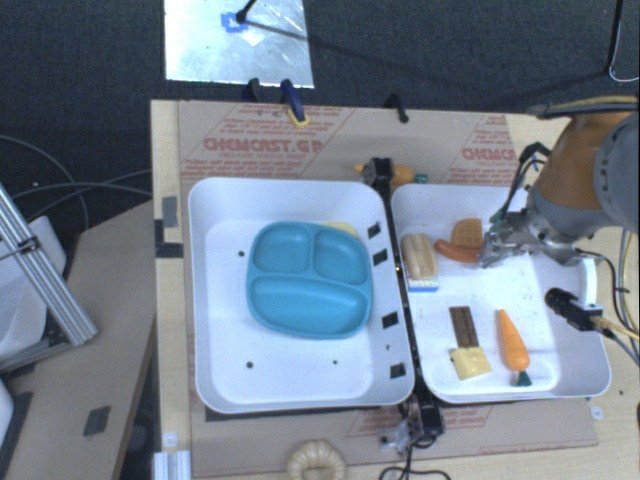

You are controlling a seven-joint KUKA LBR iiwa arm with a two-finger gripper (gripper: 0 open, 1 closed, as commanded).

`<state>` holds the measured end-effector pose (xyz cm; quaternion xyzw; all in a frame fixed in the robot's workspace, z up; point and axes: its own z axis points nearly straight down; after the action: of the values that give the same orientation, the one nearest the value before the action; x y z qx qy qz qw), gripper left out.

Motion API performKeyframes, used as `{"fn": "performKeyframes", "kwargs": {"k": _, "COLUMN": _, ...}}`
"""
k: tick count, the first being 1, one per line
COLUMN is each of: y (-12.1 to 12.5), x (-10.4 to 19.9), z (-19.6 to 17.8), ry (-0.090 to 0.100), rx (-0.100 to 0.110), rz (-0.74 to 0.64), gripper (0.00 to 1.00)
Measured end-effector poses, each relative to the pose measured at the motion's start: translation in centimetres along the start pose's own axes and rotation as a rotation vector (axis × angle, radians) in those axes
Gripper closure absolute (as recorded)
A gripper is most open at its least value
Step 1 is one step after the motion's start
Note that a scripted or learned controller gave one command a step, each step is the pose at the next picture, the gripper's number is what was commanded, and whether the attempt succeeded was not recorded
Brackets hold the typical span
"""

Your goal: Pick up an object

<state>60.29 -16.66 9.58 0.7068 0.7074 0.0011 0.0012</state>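
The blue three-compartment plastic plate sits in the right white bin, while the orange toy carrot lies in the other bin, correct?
Not quite. The camera view shows the blue three-compartment plastic plate in the left white bin, not the right one. The orange toy carrot does lie in the other bin, the right white bin.

Two white bins on a bench, arm reaching from the right.
Gripper [493, 248] low beside a hot dog [457, 252]; blue divided plate [308, 278] in left bin [215, 268]; carrot [513, 340] nearby.
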Motion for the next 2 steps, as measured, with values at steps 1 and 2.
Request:
{"fn": "performKeyframes", "kwargs": {"k": 1, "y": -0.4, "x": 0.5, "z": -4.7, "ry": 0.0, "rx": -0.002, "rz": -0.003, "gripper": 1.0}}
{"fn": "performKeyframes", "kwargs": {"k": 2, "y": 0.3, "x": 0.5, "z": -9.3, "ry": -0.001, "rx": -0.004, "rz": -0.003, "gripper": 1.0}}
